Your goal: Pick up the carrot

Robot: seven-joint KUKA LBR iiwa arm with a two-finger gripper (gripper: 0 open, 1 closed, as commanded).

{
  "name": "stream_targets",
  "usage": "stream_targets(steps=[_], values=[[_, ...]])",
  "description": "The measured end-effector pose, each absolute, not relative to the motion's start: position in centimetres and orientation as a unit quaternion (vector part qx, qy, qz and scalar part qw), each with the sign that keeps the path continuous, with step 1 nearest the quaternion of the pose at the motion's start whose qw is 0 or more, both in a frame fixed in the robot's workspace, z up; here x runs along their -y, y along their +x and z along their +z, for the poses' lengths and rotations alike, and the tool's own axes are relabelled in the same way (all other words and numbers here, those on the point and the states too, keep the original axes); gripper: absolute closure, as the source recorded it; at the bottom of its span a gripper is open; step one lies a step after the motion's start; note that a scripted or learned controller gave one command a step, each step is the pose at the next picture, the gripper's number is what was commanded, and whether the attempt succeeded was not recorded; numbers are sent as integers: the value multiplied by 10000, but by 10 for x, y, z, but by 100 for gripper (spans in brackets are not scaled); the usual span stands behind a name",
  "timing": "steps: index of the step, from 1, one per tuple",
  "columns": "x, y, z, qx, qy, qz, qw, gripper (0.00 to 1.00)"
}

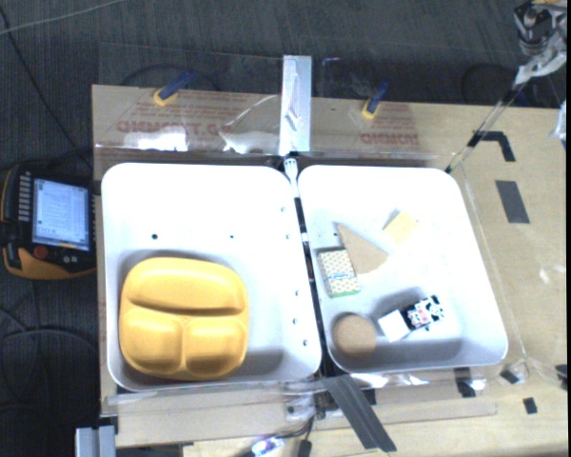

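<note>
**Dark carpet, pale bench, two white bins**

Dark grey carpet surrounds a wooden bench (533, 255), and thin cables trail across the floor at the far left. On the floor to the left of the bench lies a handheld control pendant (52, 219) with an orange and black body and a lit screen.

Two shallow white bins sit side by side on the bench, their inner rims touching. The left bin (200, 174) holds one large yellow moulded object (184, 314), rounded and lobed, in its near left part.

The right bin (381, 174) holds several small things. A tapered tan wedge (362, 248) lies flat near the bin's middle, towards its left wall. By its shape it may be the carrot, but its dull colour leaves me unable to tell for certain. A small pale yellow block (400, 224) lies just beyond it to the right. A patterned little box (338, 272) touches the wedge's near left edge. Nearer still are a round brown ball (354, 332), a small white box (393, 324) just right of it, and a black, white and red item (425, 313) against that box.

Along the bench's far edge, two yellow and blue clamps (171, 89) pin down a clear sheet, and a metal post (296, 103) stands between the bins.

At the far right corner a grey and white mechanism (538, 27) with cables hangs over the carpet. I cannot tell whether it is the tool, or how wide that tool is set.
</note>
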State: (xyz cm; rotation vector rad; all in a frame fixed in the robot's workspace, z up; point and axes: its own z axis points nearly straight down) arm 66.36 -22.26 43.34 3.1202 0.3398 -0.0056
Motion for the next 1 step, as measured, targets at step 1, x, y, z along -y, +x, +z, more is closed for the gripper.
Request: stream_targets(steps=[1], values=[[223,664,433,-1079,9942,-17,14,0]])
